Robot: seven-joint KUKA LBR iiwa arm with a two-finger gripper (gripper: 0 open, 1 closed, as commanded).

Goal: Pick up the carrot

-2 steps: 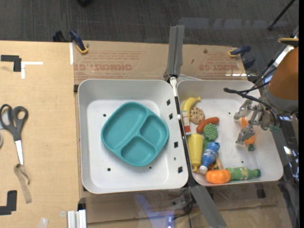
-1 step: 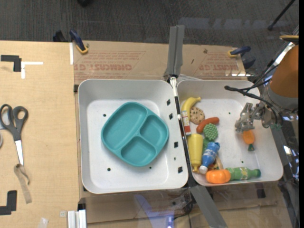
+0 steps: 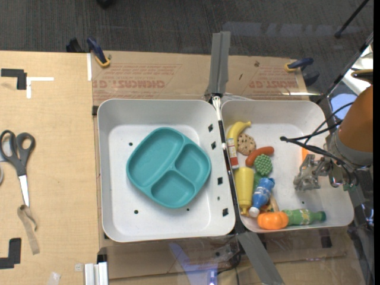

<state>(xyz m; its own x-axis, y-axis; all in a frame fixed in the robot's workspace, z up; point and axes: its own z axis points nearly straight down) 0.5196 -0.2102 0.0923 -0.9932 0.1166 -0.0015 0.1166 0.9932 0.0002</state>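
Observation:
In the right bin point(image 3: 285, 116), a thin bright orange piece that looks like the carrot point(image 3: 304, 154) lies near the right wall, mostly hidden by the arm's cables. My gripper point(image 3: 307, 179) hangs low over the bin floor just below that piece, close beside it. Nothing is visibly held in it. The arm's orange band point(image 3: 361, 123) reaches in from the right edge.
Along the right bin's left side lie a banana point(image 3: 237, 130), a cookie point(image 3: 246, 143), a red-orange sausage point(image 3: 260, 153), broccoli point(image 3: 263, 166), a yellow bottle point(image 3: 244, 186) and a blue bottle point(image 3: 261, 195). An orange fruit point(image 3: 272, 220) and a green bottle point(image 3: 304, 217) lie at the front. A teal plate point(image 3: 169, 167) sits in the left bin.

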